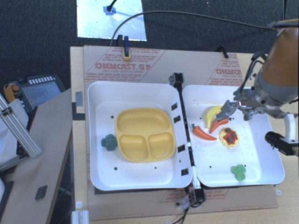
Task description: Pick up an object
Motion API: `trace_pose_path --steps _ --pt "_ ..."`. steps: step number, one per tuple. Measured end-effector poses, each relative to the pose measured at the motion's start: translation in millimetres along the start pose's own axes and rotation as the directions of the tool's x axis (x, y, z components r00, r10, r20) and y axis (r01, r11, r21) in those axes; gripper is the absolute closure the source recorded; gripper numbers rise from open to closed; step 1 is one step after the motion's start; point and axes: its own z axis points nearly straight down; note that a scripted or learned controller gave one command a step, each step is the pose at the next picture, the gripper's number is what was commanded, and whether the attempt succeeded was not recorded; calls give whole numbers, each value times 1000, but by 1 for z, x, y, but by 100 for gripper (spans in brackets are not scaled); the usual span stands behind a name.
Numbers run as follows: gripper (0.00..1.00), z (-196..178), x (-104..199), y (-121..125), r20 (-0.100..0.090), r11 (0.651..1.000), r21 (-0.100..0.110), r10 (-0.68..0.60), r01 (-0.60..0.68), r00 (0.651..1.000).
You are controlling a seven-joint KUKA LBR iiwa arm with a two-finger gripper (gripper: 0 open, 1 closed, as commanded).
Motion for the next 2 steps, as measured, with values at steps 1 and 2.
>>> trace_pose_path --steps 1,2 --pt "0 -6 0 2 1 1000 -11 -2 2 1000" --pt "0 55 -3 -2 1 1000 -7 1 -1 1000"
